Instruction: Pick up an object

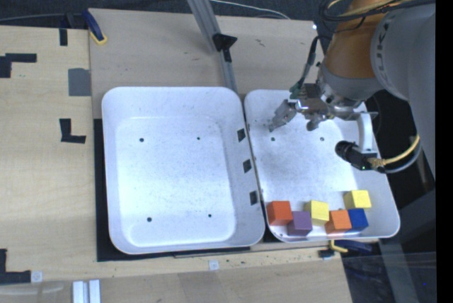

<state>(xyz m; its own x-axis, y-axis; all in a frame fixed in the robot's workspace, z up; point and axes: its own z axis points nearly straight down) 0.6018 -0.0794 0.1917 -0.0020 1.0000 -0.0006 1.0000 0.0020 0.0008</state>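
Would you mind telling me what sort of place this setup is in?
Most likely a robotics lab or test bench: a grey arm reaches over two white bins, small coloured blocks lie in the right one, and tape marks dot the wooden bench.

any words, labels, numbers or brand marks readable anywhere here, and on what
None can be read.
The blocks, the two white bins and the arm with its claw bear no visible print.
The dark tape marks on the bench are plain shapes, not letters.
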